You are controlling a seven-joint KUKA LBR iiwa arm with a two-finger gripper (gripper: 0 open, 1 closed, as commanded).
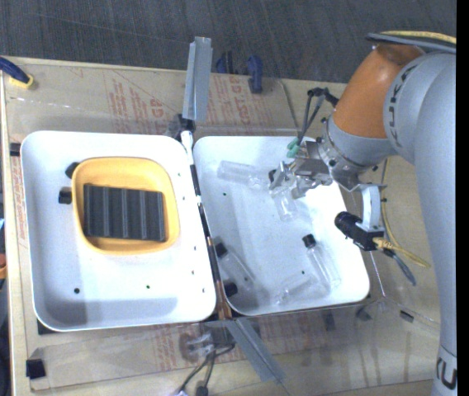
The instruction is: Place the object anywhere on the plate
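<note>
The yellow plate (pixel 124 169) lies in the left bin (pixel 53 295), with a dark ridged block (pixel 125 212) resting on its middle. Over the upper middle of the right bin (pixel 255 221) hangs my gripper (pixel 287 180), low above the bin floor. A clear piece (pixel 287 208) lies just below the gripper, and whether it touches the gripper is unclear. A clear vial (pixel 236 172) lies to the gripper's left. Lower right in that bin rests a clear bottle with a black cap (pixel 320 260).
Another clear item (pixel 294 288) lies near the right bin's front wall. A black part (pixel 353 226) sticks in over that bin's right rim. A grey metal bar (pixel 196 77) rises behind the gap between the bins. Blue clamps (pixel 10 69) grip the bench's back-left edge.
</note>
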